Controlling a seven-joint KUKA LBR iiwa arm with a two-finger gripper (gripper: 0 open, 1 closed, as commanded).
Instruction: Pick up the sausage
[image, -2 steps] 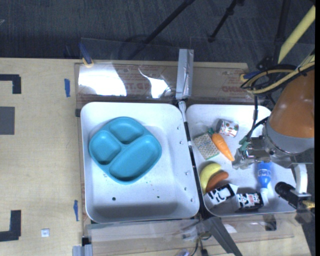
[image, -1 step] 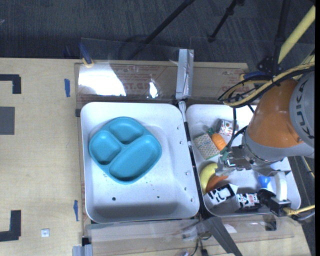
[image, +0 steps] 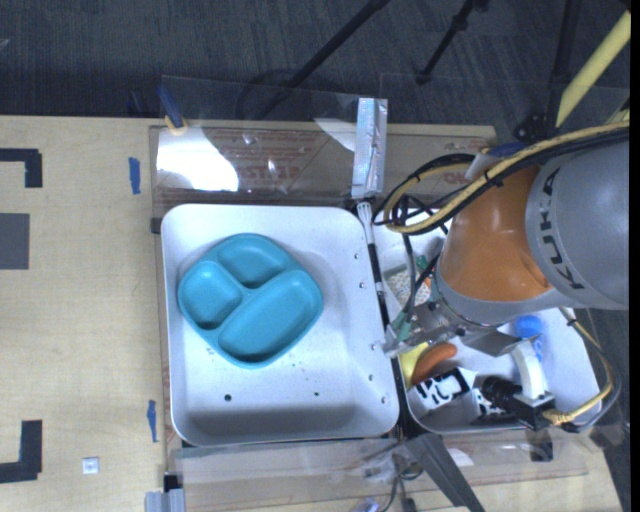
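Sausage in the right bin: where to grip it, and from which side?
Judging from the part in view: grip the sausage across its narrow width, near the middle, coming straight down from above. It lies flat and slanted near the right bin's left wall, partly under the arm, so turn the fingers across its long axis.

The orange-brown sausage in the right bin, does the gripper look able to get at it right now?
Probably yes. The orange-brown sausage lies in the right white bin just under the arm's wrist, by the bin's left wall, and nothing seems to cover it.
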